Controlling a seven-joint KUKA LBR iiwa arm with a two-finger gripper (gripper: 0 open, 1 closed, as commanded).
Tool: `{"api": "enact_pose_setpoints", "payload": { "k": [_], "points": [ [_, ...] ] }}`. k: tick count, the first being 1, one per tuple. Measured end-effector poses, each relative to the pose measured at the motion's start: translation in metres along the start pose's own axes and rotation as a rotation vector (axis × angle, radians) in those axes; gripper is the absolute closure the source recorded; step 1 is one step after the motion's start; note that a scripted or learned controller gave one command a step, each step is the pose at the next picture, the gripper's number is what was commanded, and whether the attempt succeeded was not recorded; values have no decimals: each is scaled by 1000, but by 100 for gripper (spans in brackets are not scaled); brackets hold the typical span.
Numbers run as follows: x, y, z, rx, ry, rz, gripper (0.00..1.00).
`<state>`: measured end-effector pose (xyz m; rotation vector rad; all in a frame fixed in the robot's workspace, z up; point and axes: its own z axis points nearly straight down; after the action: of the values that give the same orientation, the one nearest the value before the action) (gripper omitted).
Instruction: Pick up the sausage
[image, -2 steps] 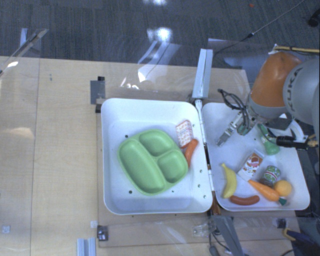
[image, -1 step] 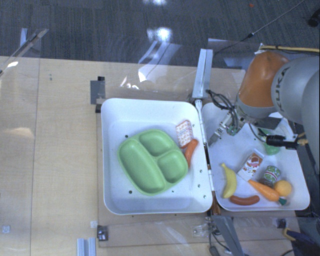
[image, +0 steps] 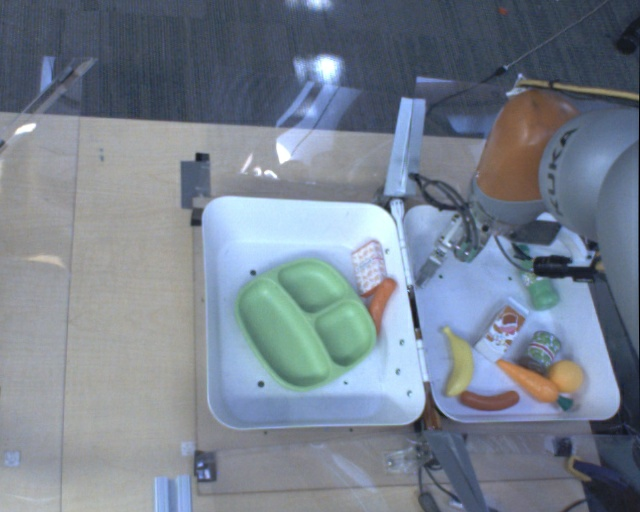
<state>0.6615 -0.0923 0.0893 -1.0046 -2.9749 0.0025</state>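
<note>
Green divided plate (image: 300, 325), banana (image: 458, 364), two carrots (image: 380, 298), carton (image: 503, 330).

The arm (image: 590, 165) comes in from the right edge, its grey link bulky and close to the camera. Above the wrist sits the orange band (image: 518, 145) — a rounded dome that hides most of what lies below it. From under that dome the gripper (image: 437, 258) slants down and to the left, a slim metallic part (too small and foreshortened to read in detail). Dark cables loop around the wrist.
</note>
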Motion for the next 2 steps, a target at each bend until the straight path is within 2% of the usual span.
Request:
{"api": "enact_pose_setpoints", "payload": {
  "k": [1,2],
  "points": [
    [-4,5,-15,-14,-21,-2,100],
    [36,33,-99,-12,-12,141,100]
  ]
}}
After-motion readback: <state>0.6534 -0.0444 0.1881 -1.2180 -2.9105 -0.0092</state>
